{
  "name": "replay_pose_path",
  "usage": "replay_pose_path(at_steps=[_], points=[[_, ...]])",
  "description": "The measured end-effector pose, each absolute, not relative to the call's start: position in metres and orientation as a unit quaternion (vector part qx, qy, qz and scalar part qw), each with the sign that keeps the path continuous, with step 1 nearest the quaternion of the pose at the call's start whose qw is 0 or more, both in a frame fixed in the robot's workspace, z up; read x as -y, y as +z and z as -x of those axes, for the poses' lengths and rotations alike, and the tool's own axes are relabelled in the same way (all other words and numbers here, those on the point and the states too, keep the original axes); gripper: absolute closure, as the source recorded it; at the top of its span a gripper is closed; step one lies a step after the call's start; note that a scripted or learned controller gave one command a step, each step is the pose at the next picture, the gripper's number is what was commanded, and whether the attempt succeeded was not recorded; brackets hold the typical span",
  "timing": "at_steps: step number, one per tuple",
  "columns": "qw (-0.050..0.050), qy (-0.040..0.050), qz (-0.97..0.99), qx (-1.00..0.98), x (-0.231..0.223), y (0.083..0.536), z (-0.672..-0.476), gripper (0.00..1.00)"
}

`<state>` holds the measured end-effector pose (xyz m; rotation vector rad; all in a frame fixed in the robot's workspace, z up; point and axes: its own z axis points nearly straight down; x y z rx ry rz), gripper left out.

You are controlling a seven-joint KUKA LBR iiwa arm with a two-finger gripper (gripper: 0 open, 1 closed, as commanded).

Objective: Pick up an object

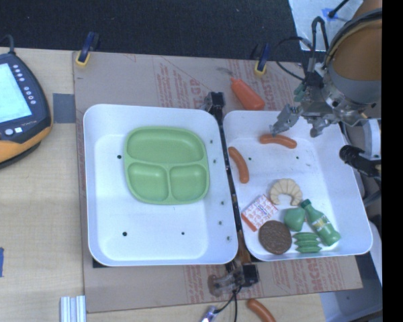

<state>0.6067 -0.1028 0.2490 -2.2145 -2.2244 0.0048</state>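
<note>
**Ana:** Camera view has the gripper (297,121) poised at the far end of the right bin (352,186), fingers spread apart with nothing between them, one tip just beside the sausage (278,140) lying there.

**Ben:** That's the likely target, then. Risks?

**Ana:** It's slim and round. If the fingers come down off-centre, I'd expect it to roll or skid toward the bin wall. It also lies flat, so the tips could scrape the floor and close above it.

**Ben:** Give me the count.

**Ana:** Right bin: two sausages, the second (239,164) by the divider, one croissant (286,192), one red-and-white packet (259,212), one brown cookie (275,237), one green bottle (320,222), and some green pieces (302,230) I can't separate cleanly. Left bin (104,200): one green divided plate (166,164). Outside the bins: one carrot (247,94) and one more sausage (262,310) at the near edge.
</note>
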Motion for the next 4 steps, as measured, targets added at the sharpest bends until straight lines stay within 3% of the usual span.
replay_pose_path(at_steps=[1,2,3,4], points=[[0.001,0.0025,0.706,0.709,0.134,0.18,-0.583,0.0],[0.002,0.0019,0.705,0.709,0.148,0.098,-0.535,0.0],[0.0,0.0022,0.704,0.71,0.15,0.11,-0.536,1.0],[0.001,0.0007,0.705,0.709,0.053,0.192,-0.565,1.0]])
